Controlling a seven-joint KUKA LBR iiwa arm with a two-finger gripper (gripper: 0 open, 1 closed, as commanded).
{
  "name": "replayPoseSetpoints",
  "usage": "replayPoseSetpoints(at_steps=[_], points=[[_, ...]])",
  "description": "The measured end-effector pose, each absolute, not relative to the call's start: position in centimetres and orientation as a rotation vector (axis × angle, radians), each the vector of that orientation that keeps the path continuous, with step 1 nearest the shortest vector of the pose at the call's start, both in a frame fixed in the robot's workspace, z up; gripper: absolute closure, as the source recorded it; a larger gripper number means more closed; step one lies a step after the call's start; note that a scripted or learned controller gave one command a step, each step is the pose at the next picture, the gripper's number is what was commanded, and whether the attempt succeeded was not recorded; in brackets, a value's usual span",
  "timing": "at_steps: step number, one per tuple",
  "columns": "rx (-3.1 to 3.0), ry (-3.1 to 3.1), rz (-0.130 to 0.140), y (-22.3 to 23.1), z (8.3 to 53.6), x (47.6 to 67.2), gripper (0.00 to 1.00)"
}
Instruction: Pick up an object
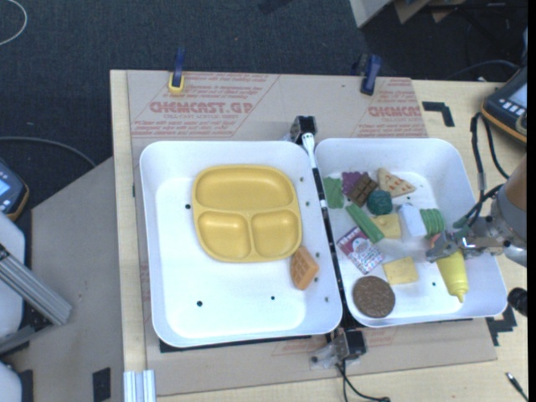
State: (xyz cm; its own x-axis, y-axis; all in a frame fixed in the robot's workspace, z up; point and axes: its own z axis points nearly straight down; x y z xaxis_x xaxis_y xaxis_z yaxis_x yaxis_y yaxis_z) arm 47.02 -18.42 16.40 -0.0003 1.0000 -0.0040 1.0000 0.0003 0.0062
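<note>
The likeliest target, judged from position alone, is the yellow mustard bottle [453, 275], lying in the right bin [419, 149] near its right wall, long axis running roughly top to bottom of the view with the nozzle toward the near rim. The gripper [444, 245] sits just above the bottle's upper end, touching or nearly touching it; the arm enters from the right at about the same height. Whether the fingers are apart or together cannot be told at this resolution, and nothing is seen clamped between them. The bottle thus lies immediately below and slightly right of the gripper in the view, so the coming move appears to call for a short shift along the bottle's length toward its middle. Just left of the gripper lie a green ridged piece [432, 221], a pale translucent block [412, 223] and a yellow cheese slice [400, 270]. A brown round patty [373, 296] rests near the front rim. The left bin [167, 308] carries a yellow divided tray [247, 212] with a waffle piece [304, 268] beside it.
</note>
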Motion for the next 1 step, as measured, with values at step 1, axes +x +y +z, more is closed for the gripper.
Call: replayPoseSetpoints(at_steps=[1], points=[[2.214,2.216,0.005,-18.78,22.78,47.11,1.00]])
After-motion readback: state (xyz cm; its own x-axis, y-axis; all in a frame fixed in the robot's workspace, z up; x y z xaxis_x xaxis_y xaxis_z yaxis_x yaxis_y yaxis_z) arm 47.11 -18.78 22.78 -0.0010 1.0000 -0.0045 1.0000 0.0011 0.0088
